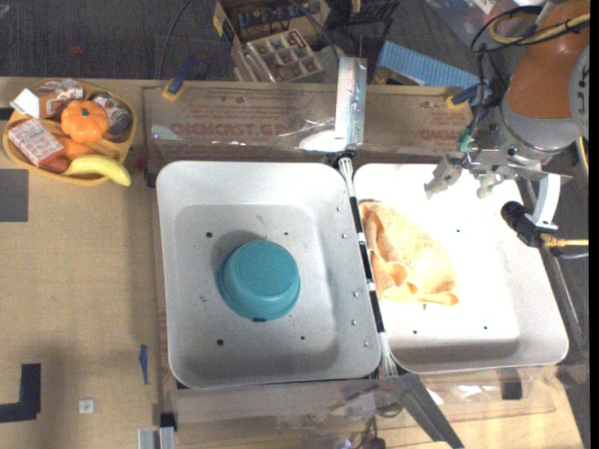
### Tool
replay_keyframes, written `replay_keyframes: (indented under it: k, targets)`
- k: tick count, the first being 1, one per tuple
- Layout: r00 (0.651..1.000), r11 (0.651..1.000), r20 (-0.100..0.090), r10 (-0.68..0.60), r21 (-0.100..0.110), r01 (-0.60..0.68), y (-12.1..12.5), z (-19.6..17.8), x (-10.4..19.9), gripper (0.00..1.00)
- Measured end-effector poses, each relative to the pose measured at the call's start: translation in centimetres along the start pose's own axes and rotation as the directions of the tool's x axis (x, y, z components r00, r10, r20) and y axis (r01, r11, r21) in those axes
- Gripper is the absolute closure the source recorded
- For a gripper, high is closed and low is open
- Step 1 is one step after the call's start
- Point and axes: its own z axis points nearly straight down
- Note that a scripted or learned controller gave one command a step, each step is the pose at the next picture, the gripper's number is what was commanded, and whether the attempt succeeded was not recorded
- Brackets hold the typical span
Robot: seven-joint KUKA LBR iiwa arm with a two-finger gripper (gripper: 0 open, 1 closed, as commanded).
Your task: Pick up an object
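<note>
Orange cloth [407, 255] in right bin [524, 335], long axis diagonal, upper-left to lower-right.

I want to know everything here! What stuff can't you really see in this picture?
- Bowl in the left bin: it sits upside down, so its inside is hidden.
- Cloth in the right bin: crumpled folds hide whatever lies under it.
- Gripper: too small and blurry to tell open from shut.
- Basket, top left: box labels too tiny to read.

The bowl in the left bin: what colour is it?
Teal, a plain blue-green; the bowl sits upside down in the left bin, clearest in the camera view.
</note>
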Motion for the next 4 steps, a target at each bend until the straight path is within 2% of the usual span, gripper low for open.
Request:
replay_keyframes:
  k: [1,2,3,4]
  targets:
    - [1.0,1.0,0.0,0.01,0.0,-0.01,-5.2,8.4,0.0,0.0]
    - [0.994,0.994,0.001,-0.113,-0.008,0.113,-13.5,11.1,-0.3,0.0]
    - [0.994,0.994,0.002,-0.111,-0.014,0.111,-13.3,10.1,-0.3,1.0]
    - [0.944,0.944,0.002,-0.33,-0.003,0.33,-13.0,2.6,1.7,1.0]
